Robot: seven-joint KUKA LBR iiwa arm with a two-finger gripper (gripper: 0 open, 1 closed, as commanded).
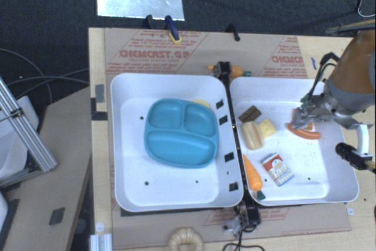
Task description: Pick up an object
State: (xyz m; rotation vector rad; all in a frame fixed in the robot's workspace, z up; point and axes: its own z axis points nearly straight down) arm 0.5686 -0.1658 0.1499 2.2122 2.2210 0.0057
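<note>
Down front, a beige braided ring (187,239) sits on the cardboard edge, just below the two shallow white plastic bins. Left bin (126,144) has a blue divided plastic plate (181,132). Right bin (338,182) holds an orange toy carrot (252,173), small red-and-white carton (277,168), pale bread roll (252,135) and a red-orange sausage (305,133). Gripper (302,119) sits right on that sausage's left end; can't tell how it's set.

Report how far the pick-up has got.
Done: the gripper is down in the right bin, at the orange sausage. In hand: nothing visibly lifted. Left: grasp and raise it; the carrot and small box lie untouched.
</note>
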